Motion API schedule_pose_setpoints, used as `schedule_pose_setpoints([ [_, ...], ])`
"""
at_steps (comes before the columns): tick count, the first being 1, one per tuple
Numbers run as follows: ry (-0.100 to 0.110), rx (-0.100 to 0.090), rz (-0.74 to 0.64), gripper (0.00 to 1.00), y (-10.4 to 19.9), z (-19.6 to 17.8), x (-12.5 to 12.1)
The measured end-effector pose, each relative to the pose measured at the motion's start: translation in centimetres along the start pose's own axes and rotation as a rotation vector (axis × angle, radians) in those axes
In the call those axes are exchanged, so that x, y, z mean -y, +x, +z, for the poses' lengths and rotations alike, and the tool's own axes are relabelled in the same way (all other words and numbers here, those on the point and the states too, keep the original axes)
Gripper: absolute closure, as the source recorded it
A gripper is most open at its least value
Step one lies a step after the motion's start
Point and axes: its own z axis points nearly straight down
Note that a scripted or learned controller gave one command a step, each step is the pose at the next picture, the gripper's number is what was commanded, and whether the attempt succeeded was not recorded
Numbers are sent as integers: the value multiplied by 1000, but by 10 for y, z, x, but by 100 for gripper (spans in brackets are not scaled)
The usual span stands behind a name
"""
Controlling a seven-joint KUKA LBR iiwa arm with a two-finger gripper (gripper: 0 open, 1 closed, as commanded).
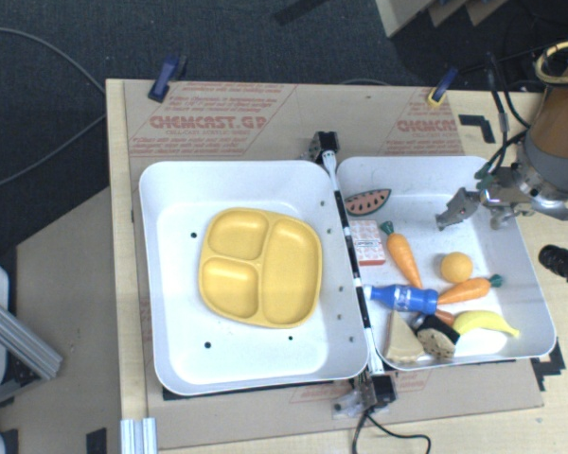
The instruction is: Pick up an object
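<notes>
My gripper (475, 218) hovers over the upper right part of the right bin (426, 173), open, with nothing between its fingers. Below it in that bin lie an orange ball (456, 267), a carrot (403, 259) and a second carrot (467, 291). A blue bottle (404, 298) lies on its side lower down, with a banana (487, 323) near the bin's front right corner. A watermelon slice (366, 200) and a small red and white box (363, 239) sit along the bin's left side.
The left bin (170, 206) holds a yellow divided plate (261, 267). A dark brown and black item (436, 335) and a pale flat piece (405, 348) lie at the right bin's front. Cables hang at the upper right beside the arm (554, 135).
</notes>
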Motion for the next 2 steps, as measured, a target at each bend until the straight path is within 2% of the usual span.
schedule_pose_setpoints([
  [1, -8, 6, 1, 0, 52, 111, -12],
  [2, -3, 2, 2, 0, 66, 113, 5],
])
